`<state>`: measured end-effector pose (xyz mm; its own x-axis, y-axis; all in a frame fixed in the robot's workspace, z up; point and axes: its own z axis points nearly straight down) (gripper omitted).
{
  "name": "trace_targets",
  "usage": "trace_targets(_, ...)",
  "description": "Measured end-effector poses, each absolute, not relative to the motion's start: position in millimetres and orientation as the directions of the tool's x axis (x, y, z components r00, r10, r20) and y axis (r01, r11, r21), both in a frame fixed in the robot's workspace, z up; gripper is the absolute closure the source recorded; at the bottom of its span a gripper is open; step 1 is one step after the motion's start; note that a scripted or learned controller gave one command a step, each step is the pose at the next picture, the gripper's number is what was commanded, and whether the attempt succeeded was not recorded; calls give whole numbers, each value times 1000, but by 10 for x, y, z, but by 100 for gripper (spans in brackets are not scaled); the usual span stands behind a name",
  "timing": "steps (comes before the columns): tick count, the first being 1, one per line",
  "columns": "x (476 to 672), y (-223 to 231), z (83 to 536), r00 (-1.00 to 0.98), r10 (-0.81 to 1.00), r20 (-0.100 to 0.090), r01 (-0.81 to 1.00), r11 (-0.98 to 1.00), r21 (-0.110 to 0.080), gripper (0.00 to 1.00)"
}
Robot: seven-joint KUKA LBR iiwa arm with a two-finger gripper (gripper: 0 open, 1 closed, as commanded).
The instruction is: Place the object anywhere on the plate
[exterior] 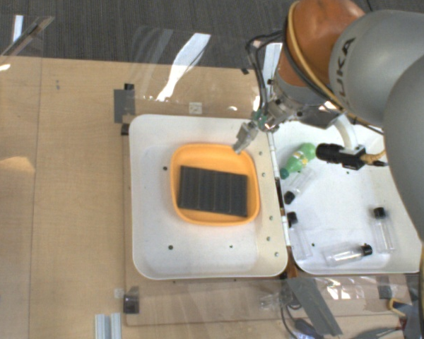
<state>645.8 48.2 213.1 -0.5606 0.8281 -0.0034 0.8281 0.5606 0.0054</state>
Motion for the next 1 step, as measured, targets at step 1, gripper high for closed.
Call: trace_targets(1,6475,504,2255,-567,824,-8,824,567,12,100)
